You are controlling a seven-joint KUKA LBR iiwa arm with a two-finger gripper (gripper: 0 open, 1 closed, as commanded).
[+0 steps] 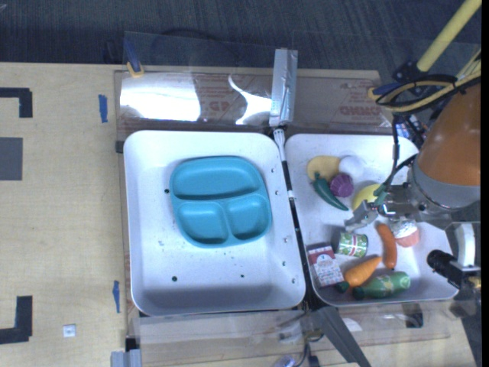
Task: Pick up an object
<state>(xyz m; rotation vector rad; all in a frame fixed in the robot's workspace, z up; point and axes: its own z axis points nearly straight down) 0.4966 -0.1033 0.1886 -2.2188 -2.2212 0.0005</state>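
The gripper [365, 219] hangs low in the right bin [302, 205], just above the green can [352, 245]. I cannot tell its opening. A carrot [362, 269] lies below the can.

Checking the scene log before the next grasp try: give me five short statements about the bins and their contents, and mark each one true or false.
1. The blue three-compartment plastic plate lies in the left white bin. True.
2. The small green-and-white can lies in the left bin. False: it lies in the right white bin, among the toy foods.
3. The orange toy carrot touches the green toy cucumber. True: they lie against each other near the bin's front edge.
4. The purple toy vegetable sits on the blue plate. False: it lies in the right bin, beside the dark green toy pepper.
5. The arm's hand hovers over the left bin. False: it is over the right bin, just above the can.
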